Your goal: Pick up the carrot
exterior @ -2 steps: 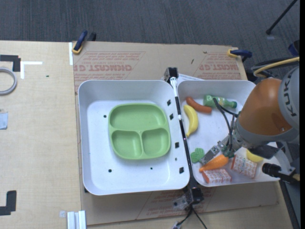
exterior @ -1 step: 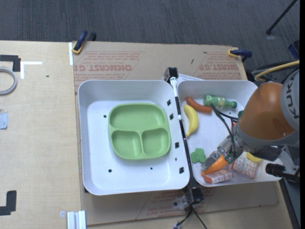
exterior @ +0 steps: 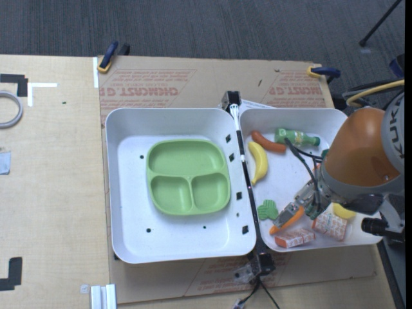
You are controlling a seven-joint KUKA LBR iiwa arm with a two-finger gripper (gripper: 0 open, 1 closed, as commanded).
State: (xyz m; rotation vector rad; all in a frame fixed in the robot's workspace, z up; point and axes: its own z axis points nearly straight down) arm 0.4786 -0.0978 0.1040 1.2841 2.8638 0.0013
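Cardboard covers the worktop (exterior: 51,205), which carries two white bins side by side. Inside the left bin (exterior: 122,192) lies a green divided plate (exterior: 188,177). Over the right bin (exterior: 290,172) reaches the grey arm with its orange band (exterior: 360,150). Its gripper (exterior: 297,210) is down at the carrot (exterior: 286,221), near the bin's front; whether the fingers are apart or closed is not clear. Close by lie a banana (exterior: 259,161), a sausage (exterior: 268,143) and a green bottle (exterior: 297,136).
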